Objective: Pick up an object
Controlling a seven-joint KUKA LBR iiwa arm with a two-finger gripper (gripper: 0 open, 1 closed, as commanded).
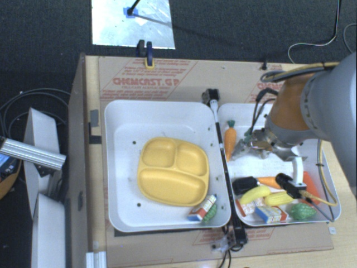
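Two shallow white bins side by side on a brown board. Left bin (120,166): yellow divided tray (173,170) at centre, lying flat, long axis running roughly 11 to 5 o'clock; small red, white and green carton (203,210) at the tray's 5 o'clock, against the bin's near wall. Right bin (237,113): toy carrot (229,141) near the dividing rim, long axis close to 12–6 o'clock, green top toward 12, tip toward 6, lying free and untouched. Gripper (245,148) low over the bin floor just at the carrot's 3 o'clock, fingers slightly parted with nothing seen between them. Grey arm with orange band (287,108) entering from 3 o'clock, covering the bin's middle and far right. Clutter at the bin's 6 o'clock: black piece (244,183), yellow banana (254,194), second orange carrot (269,180), yellow block (280,199), small printed box (269,213), green lump (303,211), packed touching or nearly so.
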